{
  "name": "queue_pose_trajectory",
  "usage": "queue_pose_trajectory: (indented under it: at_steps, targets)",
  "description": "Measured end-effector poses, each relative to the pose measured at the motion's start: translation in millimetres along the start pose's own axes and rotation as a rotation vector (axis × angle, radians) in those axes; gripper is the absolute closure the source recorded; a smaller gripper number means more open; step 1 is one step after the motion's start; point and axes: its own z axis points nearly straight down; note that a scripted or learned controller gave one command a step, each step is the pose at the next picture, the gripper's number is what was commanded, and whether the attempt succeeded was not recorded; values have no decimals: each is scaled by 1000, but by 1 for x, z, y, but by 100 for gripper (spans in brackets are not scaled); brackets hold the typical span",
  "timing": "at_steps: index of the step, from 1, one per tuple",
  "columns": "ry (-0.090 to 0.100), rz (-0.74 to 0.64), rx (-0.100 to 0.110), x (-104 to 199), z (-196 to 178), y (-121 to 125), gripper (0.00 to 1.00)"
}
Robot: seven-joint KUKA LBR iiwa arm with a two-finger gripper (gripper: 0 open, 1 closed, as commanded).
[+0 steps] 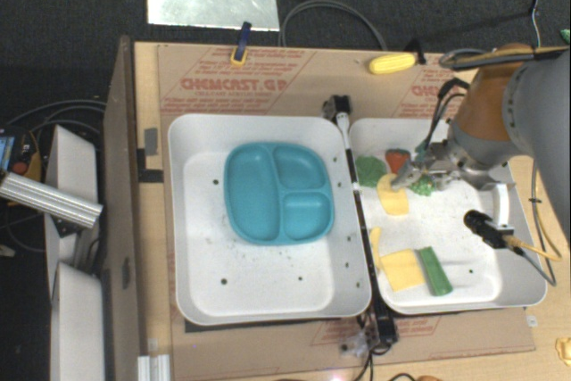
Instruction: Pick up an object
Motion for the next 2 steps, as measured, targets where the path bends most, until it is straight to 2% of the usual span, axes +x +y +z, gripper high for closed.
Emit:
queue_pose_trajectory:
  at_steps: [1,2]
  targets:
    - [0,-4,-5,44,-1,67,0]
    - [-2,-5,-1,41,-11,65,100]
